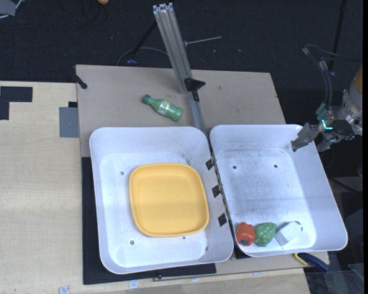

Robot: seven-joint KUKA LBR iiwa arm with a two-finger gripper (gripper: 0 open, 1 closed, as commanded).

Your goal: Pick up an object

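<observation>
A yellow square plate [169,199] lies flat in the left bin [110,164]. In the right bin [263,176], along the near edge, sit a red and orange toy [245,233], a green bumpy toy [265,233] and a small white and grey block [288,233], close together. My gripper [307,137] hangs over the far right corner of the right bin, well away from these objects, with nothing visible in it.
A green bottle [163,107] lies on its side on the bench behind the left bin. A slanted aluminium bar [177,45] rises behind the gap between the bins. Black clips [215,188] join the bins.
</observation>
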